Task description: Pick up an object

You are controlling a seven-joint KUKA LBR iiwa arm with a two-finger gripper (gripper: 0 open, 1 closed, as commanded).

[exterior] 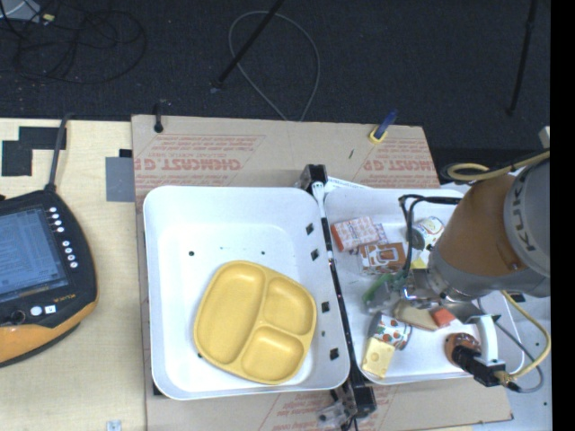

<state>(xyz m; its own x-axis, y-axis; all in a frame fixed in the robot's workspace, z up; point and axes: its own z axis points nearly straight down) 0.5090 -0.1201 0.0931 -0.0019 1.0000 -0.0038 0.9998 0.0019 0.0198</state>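
Arm (pixel 490 236) is seen low over the right bin (pixel 359 187) clutter; claw (pixel 406 290) state cannot be told. Yellow divided plate (pixel 254 321) lies in left bin (pixel 180 232).

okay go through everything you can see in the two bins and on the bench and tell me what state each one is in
Yellow divided tray: lying flat in the left bin, right way up.
Right bin: cluttered with small packets.
Brown snack packet: lying flat.
Handheld control pendant: on the bench, screen lit.
Arm: reaching over the right bin.
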